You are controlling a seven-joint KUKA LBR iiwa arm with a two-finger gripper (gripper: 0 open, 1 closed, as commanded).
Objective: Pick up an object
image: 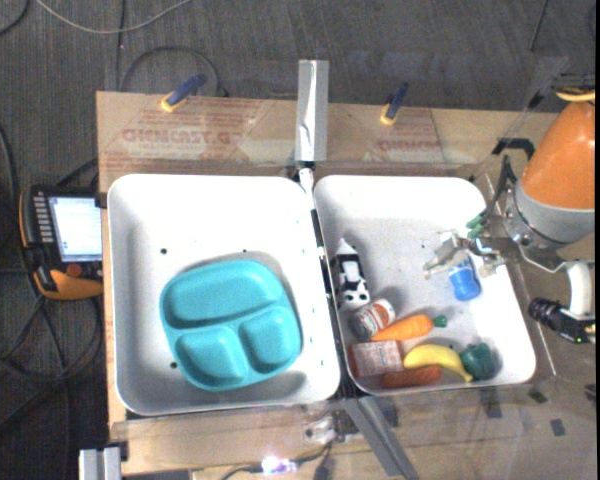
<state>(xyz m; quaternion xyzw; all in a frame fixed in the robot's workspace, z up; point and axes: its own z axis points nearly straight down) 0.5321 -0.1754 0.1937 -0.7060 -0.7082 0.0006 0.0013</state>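
On your far left, a handheld pendant with a lit screen sits off the counter, beside the left bin. In that bin lies a turquoise divided tray, turned at a slant.

Move right across the middle wall and you meet the right bin. Along its left side stands a black-and-white cow figure, with a small jar just below it. Toward the near edge you see a carrot, a banana under it, a red-brown piece touching the banana, and a dark green vegetable at the right end of that cluster.

Higher up, near the right wall, a blue object lies well apart from the cluster. The tool hangs just above it; you cannot tell whether its fingers are spread or pinched, nor whether they touch the blue object. Behind it rises the arm's orange band.
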